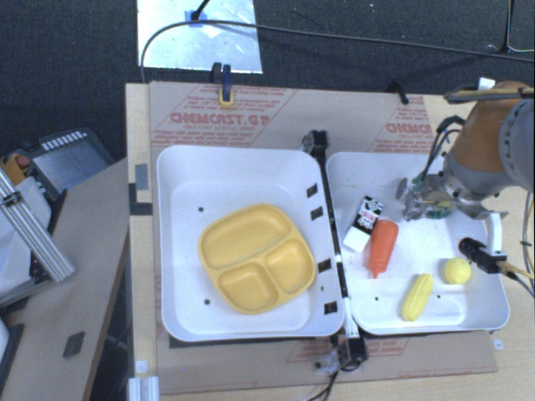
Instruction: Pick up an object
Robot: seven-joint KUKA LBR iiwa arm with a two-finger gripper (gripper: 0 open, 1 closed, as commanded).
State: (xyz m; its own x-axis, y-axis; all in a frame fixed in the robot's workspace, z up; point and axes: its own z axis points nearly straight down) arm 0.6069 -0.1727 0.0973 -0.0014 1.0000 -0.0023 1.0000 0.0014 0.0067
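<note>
Two bins: L bin (180, 224) w/ yellow tray (255, 257); R bin (476, 312) w/ carrot (382, 246), corn (416, 296); end effector (420, 199) state unclear.

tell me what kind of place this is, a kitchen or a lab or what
Most likely a robotics lab test bench, not a kitchen. The grey arm reaches over two shallow white bins, toy food such as a carrot and corn lies in one, and cables run across the dark floor.
</note>
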